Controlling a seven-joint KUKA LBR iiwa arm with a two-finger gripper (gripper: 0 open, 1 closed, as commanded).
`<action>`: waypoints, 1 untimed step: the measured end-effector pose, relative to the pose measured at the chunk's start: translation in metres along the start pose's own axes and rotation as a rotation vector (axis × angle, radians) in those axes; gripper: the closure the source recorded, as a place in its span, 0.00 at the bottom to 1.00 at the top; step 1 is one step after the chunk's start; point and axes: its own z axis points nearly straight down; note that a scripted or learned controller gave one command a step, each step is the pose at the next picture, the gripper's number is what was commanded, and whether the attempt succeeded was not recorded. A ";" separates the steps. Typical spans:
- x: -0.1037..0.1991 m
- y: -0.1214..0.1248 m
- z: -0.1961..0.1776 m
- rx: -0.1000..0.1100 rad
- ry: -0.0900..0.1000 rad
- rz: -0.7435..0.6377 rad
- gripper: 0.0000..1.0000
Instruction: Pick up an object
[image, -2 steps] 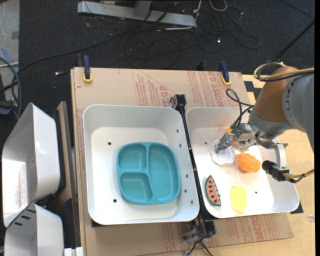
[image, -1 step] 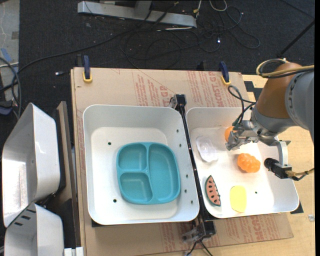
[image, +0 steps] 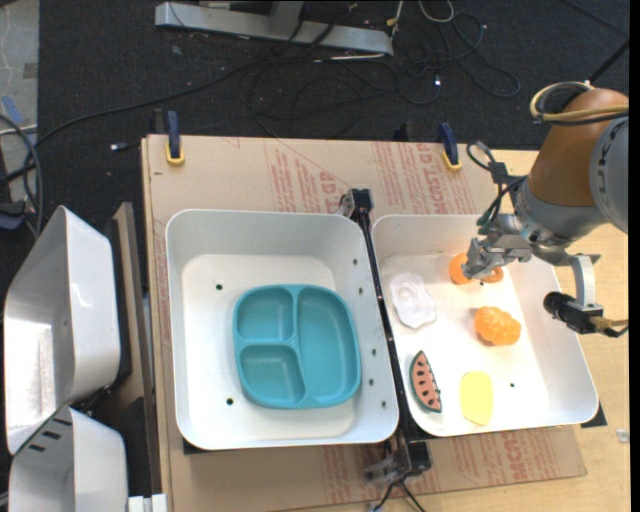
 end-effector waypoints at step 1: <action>0.003 0.012 -0.055 -0.002 -0.001 -0.001 1.00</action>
